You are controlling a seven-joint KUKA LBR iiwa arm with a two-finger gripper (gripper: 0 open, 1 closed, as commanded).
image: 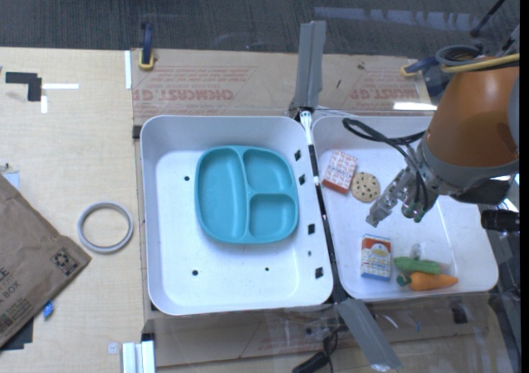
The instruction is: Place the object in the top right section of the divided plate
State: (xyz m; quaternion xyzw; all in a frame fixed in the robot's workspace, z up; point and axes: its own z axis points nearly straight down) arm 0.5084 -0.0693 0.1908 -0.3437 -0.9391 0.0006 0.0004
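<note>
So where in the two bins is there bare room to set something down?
Left bin: bare floor all round the blue divided plate, widest along the front wall; the plate's three sections are free too. Right bin is crowded: cracker packet, cookie, carton, carrot, gripper.

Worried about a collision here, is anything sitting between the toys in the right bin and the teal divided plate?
Only the two bins' adjoining raised walls lie between the right bin's toys and the teal divided plate in the left bin. The plate's top right section holds nothing. The gripper hovers over the right bin.
</note>
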